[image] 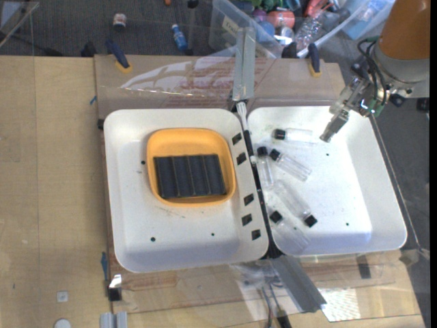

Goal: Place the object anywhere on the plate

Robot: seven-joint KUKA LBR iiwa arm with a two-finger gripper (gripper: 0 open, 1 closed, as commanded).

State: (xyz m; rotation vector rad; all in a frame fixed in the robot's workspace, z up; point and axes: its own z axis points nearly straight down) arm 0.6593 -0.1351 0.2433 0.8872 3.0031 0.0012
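Note:
An orange plate [158, 140] lies in the left bin [130, 224]. A black ridged rectangular block [190, 176] rests flat on the plate and covers most of its floor. My gripper [328, 135] hangs over the far right part of the right bin [369, 197], slanting down and to the left from the wrist. It is well apart from the plate and the block. Its tip is close to a clear vial with a black cap [290, 134], and I see nothing held at the tip.
Several clear vials with black caps lie in the right bin, such as one in the middle [290, 164] and one nearer the front [295, 207]. A metal bar [244, 67] rises at the back, above the ridge between the bins. A tub of toys [300, 5] stands behind the bench.

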